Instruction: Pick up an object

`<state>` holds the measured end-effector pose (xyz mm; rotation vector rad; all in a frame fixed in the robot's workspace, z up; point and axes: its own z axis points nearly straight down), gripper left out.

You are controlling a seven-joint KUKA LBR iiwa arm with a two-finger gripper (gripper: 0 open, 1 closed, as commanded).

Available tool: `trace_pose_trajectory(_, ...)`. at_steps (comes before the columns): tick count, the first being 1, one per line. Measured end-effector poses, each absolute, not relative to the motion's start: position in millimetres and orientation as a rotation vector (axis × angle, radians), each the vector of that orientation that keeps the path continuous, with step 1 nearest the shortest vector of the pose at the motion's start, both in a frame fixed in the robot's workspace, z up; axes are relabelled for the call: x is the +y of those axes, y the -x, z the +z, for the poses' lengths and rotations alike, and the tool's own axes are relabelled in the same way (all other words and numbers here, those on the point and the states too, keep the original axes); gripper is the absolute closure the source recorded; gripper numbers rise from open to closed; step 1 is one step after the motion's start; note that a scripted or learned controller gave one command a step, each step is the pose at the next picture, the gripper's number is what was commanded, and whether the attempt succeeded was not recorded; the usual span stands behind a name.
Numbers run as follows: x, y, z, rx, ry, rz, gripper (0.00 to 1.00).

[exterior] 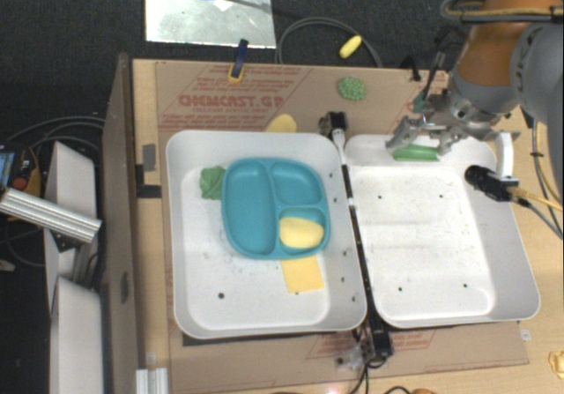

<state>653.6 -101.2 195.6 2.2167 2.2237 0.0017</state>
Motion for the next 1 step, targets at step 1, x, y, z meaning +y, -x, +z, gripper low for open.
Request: trace_pose_trajectory(1,-141.3,-666.6,91.3,2.223,-2.225,-0.007,0.00)
